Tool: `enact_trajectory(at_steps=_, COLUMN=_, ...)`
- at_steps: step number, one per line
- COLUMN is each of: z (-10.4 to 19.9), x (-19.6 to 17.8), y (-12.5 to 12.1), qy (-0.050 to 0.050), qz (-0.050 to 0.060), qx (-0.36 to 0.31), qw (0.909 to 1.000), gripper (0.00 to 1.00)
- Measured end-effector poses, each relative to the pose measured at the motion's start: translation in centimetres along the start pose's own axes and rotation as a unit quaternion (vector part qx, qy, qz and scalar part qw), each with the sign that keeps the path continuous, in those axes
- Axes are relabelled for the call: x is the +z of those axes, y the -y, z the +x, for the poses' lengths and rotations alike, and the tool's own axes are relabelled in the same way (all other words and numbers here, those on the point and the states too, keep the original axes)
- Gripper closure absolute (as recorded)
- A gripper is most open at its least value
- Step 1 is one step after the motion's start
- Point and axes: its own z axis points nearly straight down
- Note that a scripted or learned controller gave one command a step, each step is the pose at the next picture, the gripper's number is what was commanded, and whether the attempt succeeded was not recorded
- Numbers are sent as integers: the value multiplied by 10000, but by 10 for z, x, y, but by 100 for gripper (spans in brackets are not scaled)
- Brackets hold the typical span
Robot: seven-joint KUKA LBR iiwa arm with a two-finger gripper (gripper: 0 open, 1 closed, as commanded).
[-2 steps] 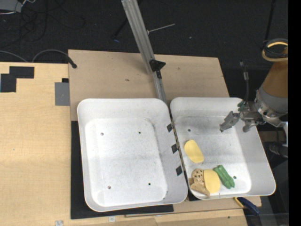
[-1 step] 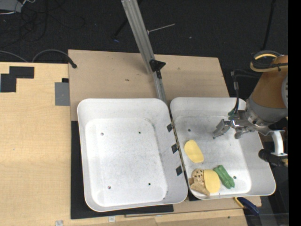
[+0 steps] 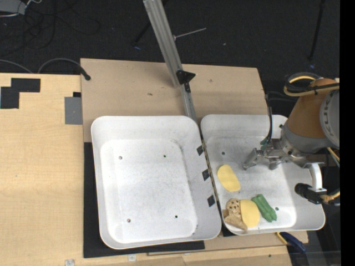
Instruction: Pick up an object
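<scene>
Right-hand shallow white plastic bin [image 3: 244, 127], near edge: three objects clustered together. A tan, dark-speckled flat piece [image 3: 233, 213] lies closest to the near left corner. Touching it on the right is a pale yellow oblong block [image 3: 250, 213]. Just beside that, a green stick-shaped object [image 3: 265, 207] lies at a slant, touching or nearly touching the block; contact cannot be confirmed.

A little farther in, by the bin's left wall: a yellow rounded lump [image 3: 228, 178], apart from the near cluster and from the gripper.

Mid-depth, right half of the same bin: the two-finger metal gripper [image 3: 258, 157] sits low over the bin floor, pointing left. The jaws are spread, with bare white floor showing between them and nothing pinched. The yellow lump lies near the fingertips, nearer and to the left. The grey arm with orange band [image 3: 308, 118] enters over the bin's right edge.

Left-hand shallow white plastic bin [image 3: 105, 132] sits alongside, its right wall meeting the right bin's left wall, where small black clips [image 3: 206, 174] sit.

Far side: both bins rest on a tan board worktop [image 3: 138, 87]. A slanted aluminium rail [image 3: 164, 37] rises from the far junction of the bins.
</scene>
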Motion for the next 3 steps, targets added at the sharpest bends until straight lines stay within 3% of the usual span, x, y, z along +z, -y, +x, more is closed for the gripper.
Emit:
enact_trajectory(at_steps=1, z=-1, x=-11, y=0, qy=-3, qz=3, qx=21, qw=10000, gripper=100)
enact_trajectory(at_steps=3, z=-7, x=-125, y=-7, qy=7, qz=-22, qx=-8, qw=10000, gripper=100)
